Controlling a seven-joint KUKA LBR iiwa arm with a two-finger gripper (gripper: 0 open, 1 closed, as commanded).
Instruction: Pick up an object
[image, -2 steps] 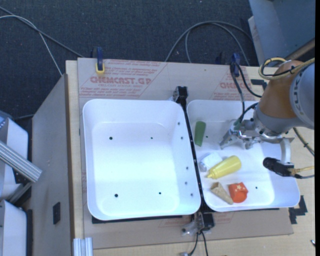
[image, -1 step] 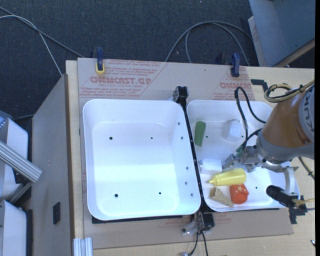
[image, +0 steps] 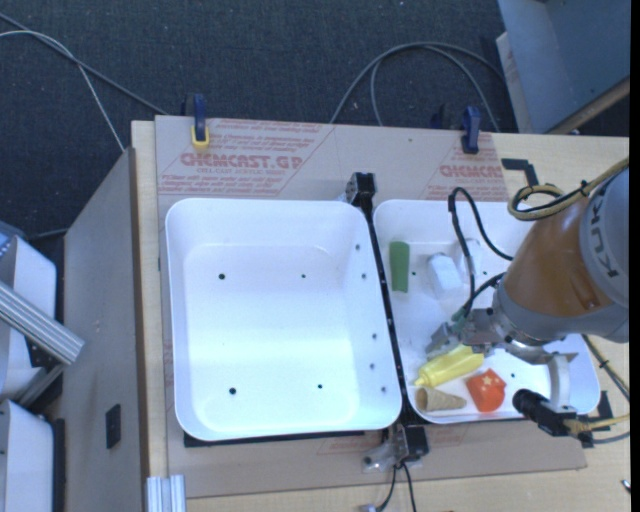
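The right bin (image: 420, 215) holds several small objects. A green block (image: 399, 266) lies along its left wall, with a pale white object (image: 443, 271) just to its right. A yellow banana-shaped toy (image: 451, 366) lies near the front. A tan cone-like piece (image: 441, 400) sits below it, and a red-orange fruit (image: 486, 390) lies beside that. My gripper (image: 452, 337) reaches in from the right and hangs low over the bin, just above the yellow toy's upper end. The wrist hides how its tips stand.
The left bin (image: 185, 300) sits beside the right one, and a black clip (image: 361, 187) stands at the back where the two rims meet. Clamps (image: 200, 125) hold the brown board at its far edge. Cables loop over the back of the right bin.
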